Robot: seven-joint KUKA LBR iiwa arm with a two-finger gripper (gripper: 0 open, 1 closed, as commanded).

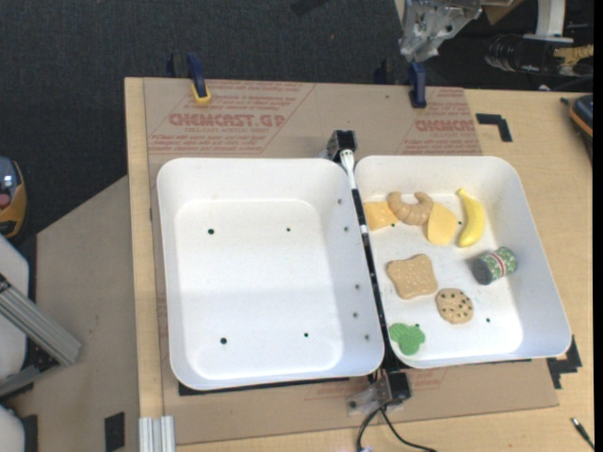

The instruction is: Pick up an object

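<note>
Up at the top of the camera view hangs the claw (421, 43), above the dark floor beyond the far edge of the brown board (104, 252), well clear of both bins; whether it is spread or pressed together cannot be told at this size, and nothing shows in its grip. Every loose thing lies in the right bin (537, 252). The banana (471, 217) is the longest of them — its long axis runs nearly up and down the view, leaning slightly, one tip toward the far wall of the bin and the other toward the near side, with its curve bulging to the right. Just left of it sits a yellow wedge (440, 224), touching or almost touching a tan knobbly piece (411, 206), with a second yellow piece (380, 216) beside the divide between the bins. Nearer the front lie a square cracker (412, 276), a round chip cookie (454, 306), a small green-labelled can (494, 265) on its side and a green leafy piece (407, 337) by the front wall. The left bin (179, 252) shows its white floor with four dark dots. All of these objects lie well below the claw in the view, the banana a little to its right.
</note>
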